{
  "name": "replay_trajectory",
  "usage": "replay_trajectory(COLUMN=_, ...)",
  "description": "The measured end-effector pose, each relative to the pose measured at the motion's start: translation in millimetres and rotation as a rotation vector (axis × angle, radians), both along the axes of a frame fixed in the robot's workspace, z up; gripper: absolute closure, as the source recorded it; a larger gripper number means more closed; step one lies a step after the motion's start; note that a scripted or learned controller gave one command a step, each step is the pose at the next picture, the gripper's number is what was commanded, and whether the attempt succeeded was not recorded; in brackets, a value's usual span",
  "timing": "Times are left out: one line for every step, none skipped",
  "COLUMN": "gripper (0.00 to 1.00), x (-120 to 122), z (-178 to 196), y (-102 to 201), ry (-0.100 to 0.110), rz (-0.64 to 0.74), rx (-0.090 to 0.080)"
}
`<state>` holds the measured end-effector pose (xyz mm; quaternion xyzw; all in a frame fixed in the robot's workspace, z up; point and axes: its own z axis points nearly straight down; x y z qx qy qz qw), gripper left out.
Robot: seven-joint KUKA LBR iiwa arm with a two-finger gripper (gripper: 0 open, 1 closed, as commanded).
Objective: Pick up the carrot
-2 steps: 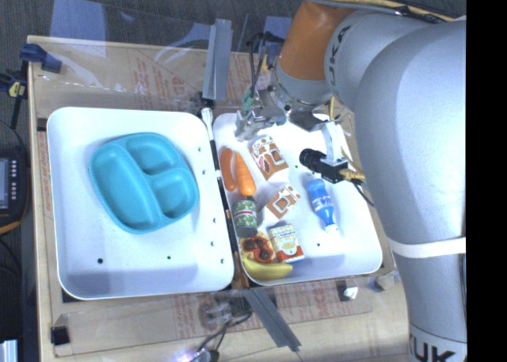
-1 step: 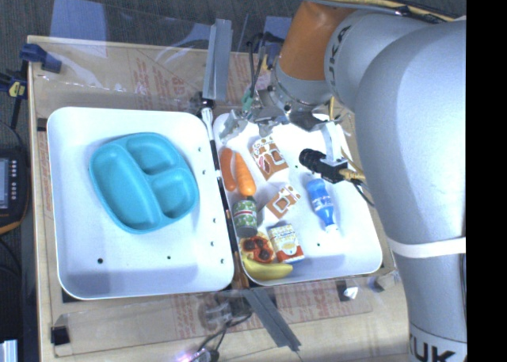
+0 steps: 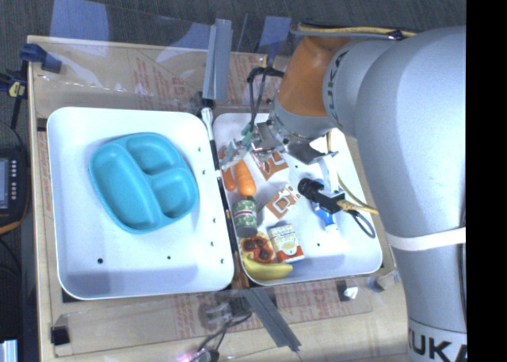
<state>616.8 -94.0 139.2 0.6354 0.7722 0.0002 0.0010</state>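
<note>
While gripper perhaps nears carrot, apart

Looked glossy and smooth: two shallow white plastic bins, likewise the blue sectioned plastic tray at nine o'clock. Appeared matt: the small orange carrot. Seemed waxy-smooth: the yellow plastic banana at six o'clock. Showed satin grey painted metal: the arm's casing.
</note>
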Motion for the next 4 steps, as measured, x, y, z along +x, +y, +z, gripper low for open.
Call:
replay_trajectory(gripper=0.0, x=-2, z=-43, y=-19, ry=-0.004, rz=0.137, rx=-0.011)
replay_trajectory(gripper=1.0, x=-1, z=-33, y=-12, ry=-0.003, rz=0.147, rx=-0.002)
replay_trajectory(gripper=1.0, x=-2, z=93, y=55, ry=0.002, rz=-0.027, rx=0.001)
replay_trajectory(gripper=0.0, x=-2, z=92, y=55, ry=0.004, rz=-0.028, rx=0.001)
